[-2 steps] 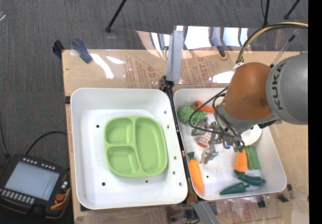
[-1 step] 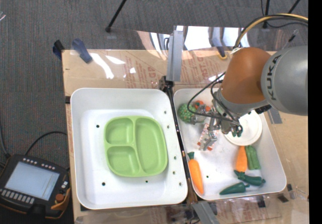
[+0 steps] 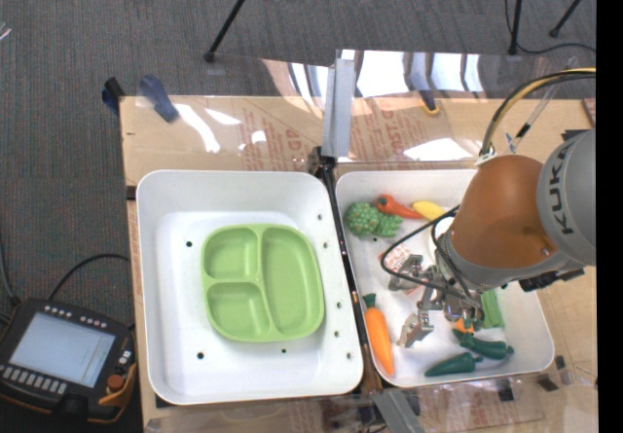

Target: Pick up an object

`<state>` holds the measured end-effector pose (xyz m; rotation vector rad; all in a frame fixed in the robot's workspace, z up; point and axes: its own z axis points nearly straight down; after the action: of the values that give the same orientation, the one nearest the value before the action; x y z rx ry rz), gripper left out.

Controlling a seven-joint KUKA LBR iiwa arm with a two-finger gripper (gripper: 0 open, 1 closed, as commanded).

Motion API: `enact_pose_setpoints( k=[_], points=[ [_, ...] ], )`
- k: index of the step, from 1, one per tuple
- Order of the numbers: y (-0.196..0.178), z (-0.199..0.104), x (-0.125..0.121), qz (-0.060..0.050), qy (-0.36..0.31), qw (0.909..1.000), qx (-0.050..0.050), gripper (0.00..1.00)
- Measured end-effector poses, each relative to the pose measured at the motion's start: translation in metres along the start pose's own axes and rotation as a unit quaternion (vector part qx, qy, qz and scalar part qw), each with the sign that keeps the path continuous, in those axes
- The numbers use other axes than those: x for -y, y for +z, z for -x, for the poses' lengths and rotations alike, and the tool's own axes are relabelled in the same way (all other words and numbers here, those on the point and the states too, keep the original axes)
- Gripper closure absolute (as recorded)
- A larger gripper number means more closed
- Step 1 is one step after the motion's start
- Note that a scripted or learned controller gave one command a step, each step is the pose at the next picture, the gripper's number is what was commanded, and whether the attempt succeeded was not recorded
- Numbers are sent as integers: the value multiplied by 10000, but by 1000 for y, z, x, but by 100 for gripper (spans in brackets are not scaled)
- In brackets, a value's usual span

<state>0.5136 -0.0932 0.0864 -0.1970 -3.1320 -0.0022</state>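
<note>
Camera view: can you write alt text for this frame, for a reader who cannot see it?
A grey and orange robot arm reaches from the right into the right white bin, its end effector low among toy vegetables: an orange carrot, a green broccoli and a dark green pepper. The left white bin holds a green divided plate.

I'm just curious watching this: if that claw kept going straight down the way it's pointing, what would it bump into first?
Probably the bare white floor of the right bin. The gripper points down between the orange carrot and the dark green pepper; depth is hard to judge.
</note>
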Motion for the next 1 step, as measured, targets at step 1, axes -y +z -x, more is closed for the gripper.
enact_pose_setpoints(
  k=[1],
  points=[
    [-1, 60, -16, 2, 320, 9995, 25, 0]
  ],
)
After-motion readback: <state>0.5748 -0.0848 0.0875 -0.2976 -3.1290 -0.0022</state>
